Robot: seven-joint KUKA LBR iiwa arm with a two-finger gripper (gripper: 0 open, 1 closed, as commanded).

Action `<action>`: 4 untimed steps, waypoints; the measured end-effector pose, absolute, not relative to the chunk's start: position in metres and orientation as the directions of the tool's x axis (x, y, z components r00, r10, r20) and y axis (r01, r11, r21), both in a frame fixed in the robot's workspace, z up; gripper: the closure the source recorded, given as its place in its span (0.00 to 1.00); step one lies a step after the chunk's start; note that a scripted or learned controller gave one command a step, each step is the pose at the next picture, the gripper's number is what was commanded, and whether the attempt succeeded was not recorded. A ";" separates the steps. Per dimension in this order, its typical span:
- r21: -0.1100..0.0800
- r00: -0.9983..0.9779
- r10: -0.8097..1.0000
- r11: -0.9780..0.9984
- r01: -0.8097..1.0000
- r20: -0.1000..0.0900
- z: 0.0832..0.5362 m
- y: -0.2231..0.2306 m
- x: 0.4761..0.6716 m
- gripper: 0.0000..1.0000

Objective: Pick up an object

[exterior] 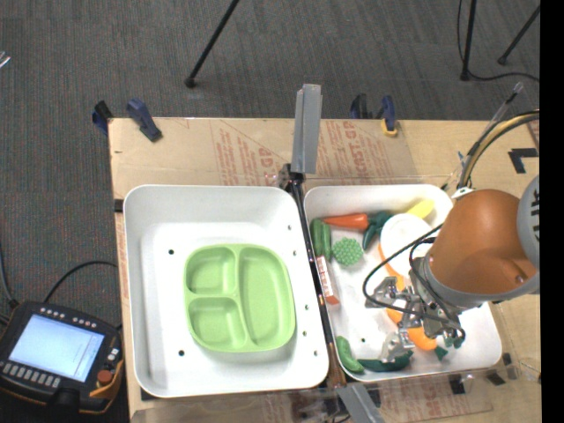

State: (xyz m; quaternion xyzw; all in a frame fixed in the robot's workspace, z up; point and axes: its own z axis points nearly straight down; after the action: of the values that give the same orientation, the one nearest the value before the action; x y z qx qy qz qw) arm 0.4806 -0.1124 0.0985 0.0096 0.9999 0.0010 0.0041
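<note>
From the camera view we looked down on two white bins side by side. The left bin (150, 236) held a green divided tray (240, 298), lying flat. The right bin (480, 346) held a heap of toy food: an orange carrot (346, 221), a green bumpy ball (347, 252), a white plate (405, 234), a yellow piece (421, 209) and a dark green pod (349, 355) near the front wall. The gripper (421, 322) hung low over an orange piece (423, 342) at the front of that bin, touching or just above it; we could not tell how it was set. We judged these toys light, stiff, smooth plastic, likely to slip, so we would take a narrow one such as the carrot across its middle.
</note>
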 end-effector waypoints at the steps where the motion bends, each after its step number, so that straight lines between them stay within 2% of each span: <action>1: 0.003 -1.000 0.013 1.000 0.013 -0.010 0.108 -0.111 0.481 1.00; 2: 0.003 -1.000 0.012 1.000 0.012 -0.009 0.108 -0.111 0.481 0.00; 3: 0.004 -1.000 0.008 1.000 0.008 -0.011 0.117 -0.110 0.482 1.00; 4: 0.004 -1.000 0.007 1.000 0.007 -0.011 0.117 -0.110 0.482 0.00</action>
State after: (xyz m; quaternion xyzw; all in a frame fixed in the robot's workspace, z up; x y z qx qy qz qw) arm 0.4822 -0.1097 0.1165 0.0035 1.0000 0.0020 0.0055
